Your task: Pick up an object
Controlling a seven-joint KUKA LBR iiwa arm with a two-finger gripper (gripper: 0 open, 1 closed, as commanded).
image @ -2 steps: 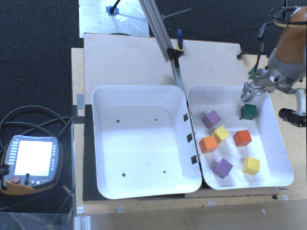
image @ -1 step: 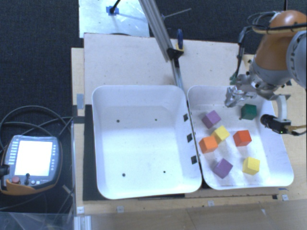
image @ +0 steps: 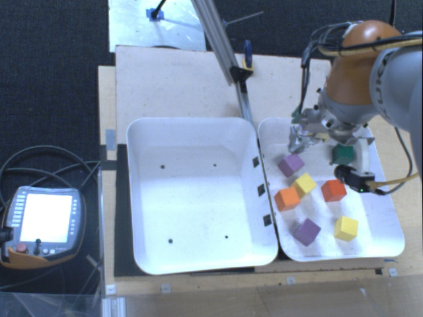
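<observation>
Purple cube (image: 291,164) in right bin (image: 394,242), centre-right of frame, just below gripper (image: 299,139) | grip state: cannot tell | risk: neighbouring yellow cube (image: 305,183), perhaps touching, gets knocked, spoiling the pick

Arm (image: 390,78): cut off by the right edge of the view.
Green block (image: 343,154): only its near part shows, the rest is hidden under the wrist.
Right bin (image: 380,213): far rim mostly covered by the arm.
Claw (image: 299,144): tip sits just above the purple block (image: 291,164); contact or a gap, cannot tell.
Pole (image: 218,28): slanted metal, upper end cut by the top edge.
Blue item (image: 155,14): on the foil sheet, too small to identify.
Dark marks (image: 261,189): along the rims where the bins meet, too small to make out.
Controller (image: 41,224): screen washed out white, illegible.
Counter (image: 178,84): near edge blurred, cut by the bottom of the frame.
</observation>
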